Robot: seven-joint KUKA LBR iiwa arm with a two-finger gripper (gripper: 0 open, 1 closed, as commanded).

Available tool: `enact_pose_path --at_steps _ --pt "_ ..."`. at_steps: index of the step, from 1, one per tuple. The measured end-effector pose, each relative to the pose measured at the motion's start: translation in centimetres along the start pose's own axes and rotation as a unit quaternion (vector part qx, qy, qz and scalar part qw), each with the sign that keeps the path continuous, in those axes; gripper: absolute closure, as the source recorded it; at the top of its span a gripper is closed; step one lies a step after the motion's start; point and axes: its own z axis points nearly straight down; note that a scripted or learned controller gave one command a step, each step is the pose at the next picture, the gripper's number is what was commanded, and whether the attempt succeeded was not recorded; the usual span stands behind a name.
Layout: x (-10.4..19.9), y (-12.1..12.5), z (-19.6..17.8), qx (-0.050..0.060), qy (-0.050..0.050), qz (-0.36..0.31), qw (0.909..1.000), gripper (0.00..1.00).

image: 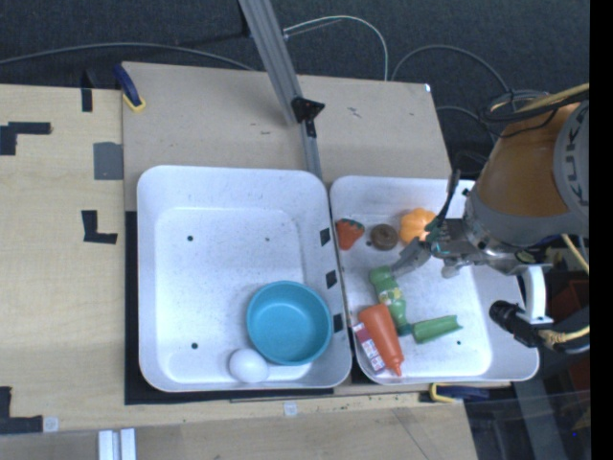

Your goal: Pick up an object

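So the pickable stuff is mostly in the right bin (479,353), and I'll use that bin as your reference for everything. Near its far edge you've got a small orange fruit (415,224), with a brown round thing (384,236) just beside it toward the bin's left wall, and a strawberry-looking piece (350,231) further along, right by that wall. Around the bin's middle there's a green piece (386,282), and toward the near edge a carrot (380,330) lies at a slant, touching or overlapping a small red-and-white packet (371,346). A green pepper-ish thing (435,329) lies just beside the carrot, further from the left wall.

The pincer (421,253) hangs over the far half of that bin, just beside the orange fruit and above the green piece. You can see a grey finger (412,257) slanting down toward the green piece, but honestly you can't tell if the pincer is released or clenched, and nothing shows between its fingers.

The arm (527,180) comes in over the bin's right wall.

Left of that bin sits the other white bin (192,199), touching it side to side on the counter (57,257). In its near part there's a blue bowl (287,322) with a white ball (247,364) just beside it.
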Motion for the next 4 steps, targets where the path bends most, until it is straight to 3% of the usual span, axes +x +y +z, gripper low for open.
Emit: enact_pose_path --at_steps 1,3,4 --pt "0.0 0.0 0.0 0.000 0.000 0.000 1.0000 0.00" --pt "1.1 -0.1 11.1 0.002 0.000 0.001 1.0000 0.00" --pt "1.1 -0.1 9.8 0.001 0.000 0.000 1.0000 1.00"
